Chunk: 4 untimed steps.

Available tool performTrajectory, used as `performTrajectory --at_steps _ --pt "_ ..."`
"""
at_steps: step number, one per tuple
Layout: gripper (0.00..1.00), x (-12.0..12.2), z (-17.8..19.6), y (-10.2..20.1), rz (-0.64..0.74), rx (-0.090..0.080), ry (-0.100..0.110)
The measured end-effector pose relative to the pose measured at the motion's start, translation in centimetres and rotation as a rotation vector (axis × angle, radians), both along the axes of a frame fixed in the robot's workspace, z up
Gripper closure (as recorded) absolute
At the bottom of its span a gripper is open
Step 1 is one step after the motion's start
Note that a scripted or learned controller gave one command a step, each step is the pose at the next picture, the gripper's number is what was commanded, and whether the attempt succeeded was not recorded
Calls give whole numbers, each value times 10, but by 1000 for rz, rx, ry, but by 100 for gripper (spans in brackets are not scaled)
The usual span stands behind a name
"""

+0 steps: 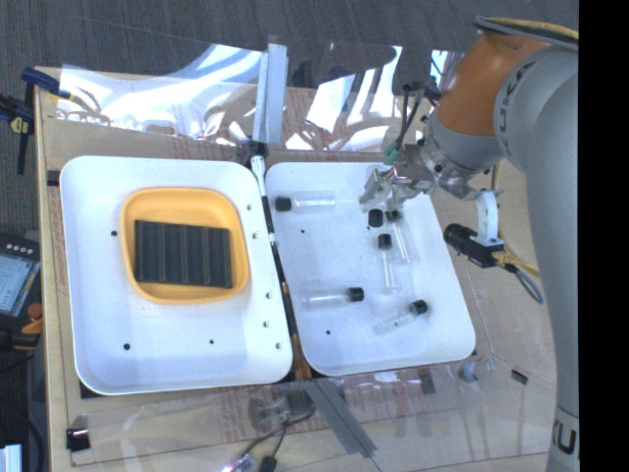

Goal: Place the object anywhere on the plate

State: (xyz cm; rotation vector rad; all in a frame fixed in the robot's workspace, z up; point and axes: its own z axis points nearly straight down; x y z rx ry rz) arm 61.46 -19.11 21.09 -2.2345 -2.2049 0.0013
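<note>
Two smooth white plastic bins [98, 352] are sitting on a bench with a wood-like top [501, 362]. A glossy yellow plastic plate [182, 209] is showing a dark ribbed centre. Clear, black-capped vials [329, 296] are gleaming. At twelve o'clock, crinkled transparent sheeting [211, 77] is glinting.

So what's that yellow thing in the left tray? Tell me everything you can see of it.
The yellow plate is a rounded-rectangle dish with a thick, smooth rim that looks like plastic. Its middle holds a dark rectangular insert with ridges running from the far edge to the near one. It lies flat in the left white bin, toward the far side, turned slightly askew to the bin's walls. Nothing rests on it, and the tool is away over the right bin.
</note>
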Motion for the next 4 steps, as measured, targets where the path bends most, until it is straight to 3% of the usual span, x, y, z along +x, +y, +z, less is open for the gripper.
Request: performTrajectory --at_steps 1,2,3,4 --pt "100 6 -13 24 119 1 2" --pt "100 31 -22 58 307 -1 -2" --pt "100 -7 -1 79 553 1 2" --pt "100 4 -14 102 725 2 2"
